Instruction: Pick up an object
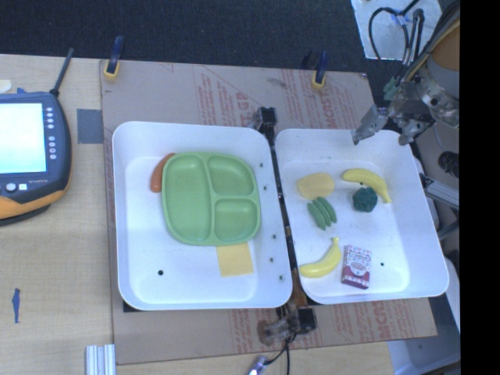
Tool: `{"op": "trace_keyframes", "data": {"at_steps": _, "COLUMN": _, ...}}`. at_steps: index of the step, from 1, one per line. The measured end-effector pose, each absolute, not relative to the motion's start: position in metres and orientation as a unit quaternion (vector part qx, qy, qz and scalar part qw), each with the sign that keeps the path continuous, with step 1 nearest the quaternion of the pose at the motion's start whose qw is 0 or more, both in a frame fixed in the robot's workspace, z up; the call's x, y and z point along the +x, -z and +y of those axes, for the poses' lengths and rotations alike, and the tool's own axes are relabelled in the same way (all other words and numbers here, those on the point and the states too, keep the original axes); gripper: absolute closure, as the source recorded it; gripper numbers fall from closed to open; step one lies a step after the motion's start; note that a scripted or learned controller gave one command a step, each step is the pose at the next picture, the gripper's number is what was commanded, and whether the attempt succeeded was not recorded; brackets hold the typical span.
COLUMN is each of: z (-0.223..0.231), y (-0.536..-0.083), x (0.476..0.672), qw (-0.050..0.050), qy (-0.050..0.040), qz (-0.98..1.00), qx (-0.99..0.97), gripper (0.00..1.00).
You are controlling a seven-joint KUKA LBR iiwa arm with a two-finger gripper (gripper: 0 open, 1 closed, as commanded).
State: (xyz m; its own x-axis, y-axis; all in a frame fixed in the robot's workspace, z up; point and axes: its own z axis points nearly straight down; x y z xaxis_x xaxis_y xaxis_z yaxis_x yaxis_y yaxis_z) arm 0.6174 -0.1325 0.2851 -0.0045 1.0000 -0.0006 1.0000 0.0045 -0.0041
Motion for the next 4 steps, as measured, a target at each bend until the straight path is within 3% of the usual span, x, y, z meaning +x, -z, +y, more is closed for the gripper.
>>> {"op": "trace_keyframes", "data": {"at_steps": 1, "z": -0.176, "y": -0.188, "x": 0.6, "qw": 0.002, "qy": -0.0029, "qz": -0.709, "qx": -0.706, "gripper": 0.0}}
{"op": "trace_keyframes", "data": {"at_steps": 2, "z": -0.195, "y": -0.091, "x": 0.595, "qw": 0.002, "qy": -0.0025, "qz": -0.709, "qx": -0.705, "gripper": 0.0}}
{"op": "trace_keyframes", "data": {"at_steps": 3, "z": -0.196, "y": -0.102, "x": 0.596, "qw": 0.001, "qy": -0.0032, "qz": -0.709, "qx": -0.705, "gripper": 1.0}}
{"op": "trace_keyframes", "data": {"at_steps": 4, "z": -0.13, "y": -0.188, "x": 0.535, "qw": 0.002, "qy": -0.0016, "qz": -0.71, "qx": -0.705, "gripper": 1.0}}
